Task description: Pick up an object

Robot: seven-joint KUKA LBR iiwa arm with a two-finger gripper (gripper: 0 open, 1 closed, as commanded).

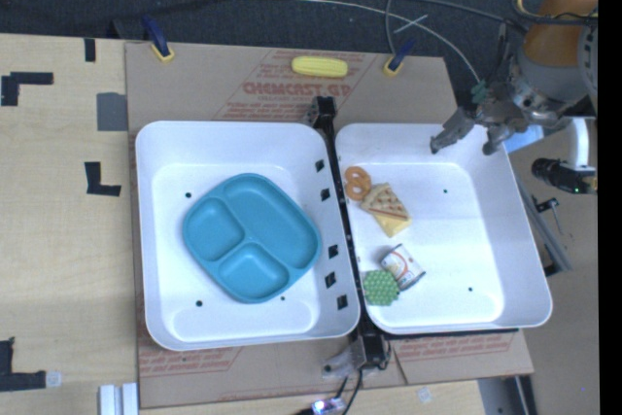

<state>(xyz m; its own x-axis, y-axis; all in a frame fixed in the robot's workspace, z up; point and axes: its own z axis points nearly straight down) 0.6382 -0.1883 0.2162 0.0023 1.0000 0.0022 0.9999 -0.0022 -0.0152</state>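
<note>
In the right bin (486,238) lie a small orange pretzel (357,181), a yellow waffle-patterned wedge (387,207), a small white can on its side (401,265) and a green round bumpy piece (380,287). They sit along the bin's left side. My gripper (469,136) hangs over the bin's far right corner, well away from them. Its two dark fingers are spread apart with nothing between them.
The left bin (165,209) holds a blue divided plate (252,236). A yellow banana-like object (319,66) lies on the cardboard behind the bins. Black clips run along the seam between the bins. Cables trail from the arm at the back right.
</note>
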